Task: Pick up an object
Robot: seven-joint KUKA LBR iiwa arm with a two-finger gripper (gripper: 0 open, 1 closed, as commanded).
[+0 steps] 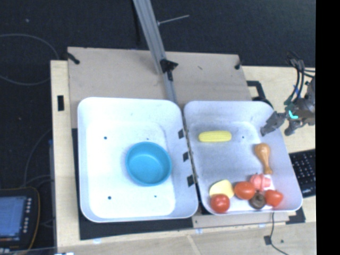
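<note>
Gripper (280, 125) sits at the right bin's (223, 110) upper right edge, fingers spread apart, nothing between them, above and just right of the tan wooden piece (263, 156). Right bin also holds a yellow corn-like item (214, 137) near its upper middle and, well below the gripper along the bottom rim, a cluster: yellow chunk (221, 187), red tomatoes (245, 190), pink item (261, 181), dark round thing (258, 201). Left bin (95, 116) holds a blue bowl (148, 163) near centre.
</note>
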